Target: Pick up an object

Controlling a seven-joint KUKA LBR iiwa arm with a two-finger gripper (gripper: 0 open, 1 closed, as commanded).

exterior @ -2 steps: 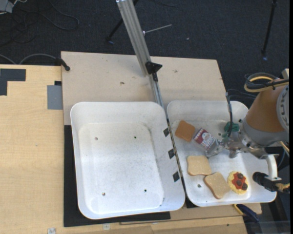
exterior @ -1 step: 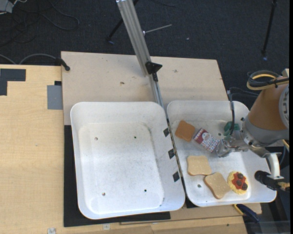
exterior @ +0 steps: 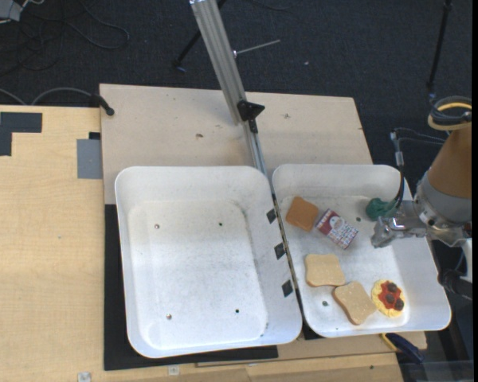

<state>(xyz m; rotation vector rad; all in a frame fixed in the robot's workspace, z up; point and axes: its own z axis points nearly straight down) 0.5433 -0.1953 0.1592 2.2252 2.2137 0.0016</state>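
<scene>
Roughly: gripper (exterior: pixel 385 233) sits low over the right bin (exterior: pixel 430 325), near its arm-side wall. Can't tell whether it's spread or closed; too small and glinty at this angle, and nothing is visibly pinched. Nearest candidate is the green item (exterior: pixel 376 208), just beside the gripper on the far-rim side, poss. touching it, can't say. It looks like a small rounded plastic toy: prob. light, stiff, a bit slick, so it may squirt out unless taken across its widest part. Next is the red-white carton (exterior: pixel 336 228), near the gripper on the side twd the left bin (exterior: pixel 143 183). It's lying flat and skewed, boxy, prob. light w/ flat faces, so the easiest hold is across its short sides. Beyond that is the brown square (exterior: pixel 303 212), thin and flat, hard to get under. On the gripper's near-rim side are two bread slices: one (exterior: pixel 325 270) diagonally off twd the divider, the other (exterior: pixel 354 302) closer to the front rim. Just beside that one sits a yellow round w/ red topping (exterior: pixel 389 298), almost straight below the gripper in view. All three look like flat play food, low profile, likely stiff and light, so an edge-on pinch only and easy to miss. Best bet, imo: green item or carton, since both stand proud of the floor.
</scene>
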